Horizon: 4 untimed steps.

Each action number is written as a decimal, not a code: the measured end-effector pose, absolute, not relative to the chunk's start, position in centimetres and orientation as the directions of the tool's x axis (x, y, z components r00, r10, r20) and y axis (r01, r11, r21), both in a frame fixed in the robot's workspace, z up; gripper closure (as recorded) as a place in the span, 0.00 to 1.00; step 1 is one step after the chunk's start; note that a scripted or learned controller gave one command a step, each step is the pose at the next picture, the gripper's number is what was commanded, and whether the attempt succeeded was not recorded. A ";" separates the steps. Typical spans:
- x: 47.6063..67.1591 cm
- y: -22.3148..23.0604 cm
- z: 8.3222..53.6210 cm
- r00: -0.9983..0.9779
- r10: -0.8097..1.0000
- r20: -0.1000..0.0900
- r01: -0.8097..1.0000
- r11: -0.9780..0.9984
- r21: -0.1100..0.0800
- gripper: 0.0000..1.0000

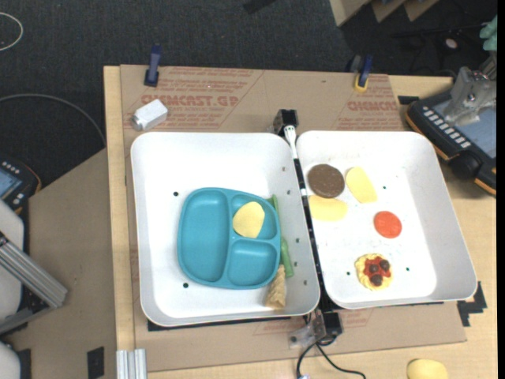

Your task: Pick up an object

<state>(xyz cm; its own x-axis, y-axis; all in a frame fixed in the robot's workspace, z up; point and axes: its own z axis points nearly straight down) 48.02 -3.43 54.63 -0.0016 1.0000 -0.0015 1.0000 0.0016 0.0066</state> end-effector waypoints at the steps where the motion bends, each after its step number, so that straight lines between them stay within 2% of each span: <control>1: 47.9 -10.8 44.0 0.006 1.000 0.000 1.000 -0.006 -0.007 1.00; 2: 49.4 -21.4 54.1 0.009 1.000 -0.010 1.000 -0.009 0.014 1.00; 3: 49.5 -20.8 54.7 0.000 1.000 -0.006 1.000 0.000 0.008 1.00; 4: 47.9 -11.9 53.5 -0.009 1.000 0.003 1.000 0.009 -0.001 1.00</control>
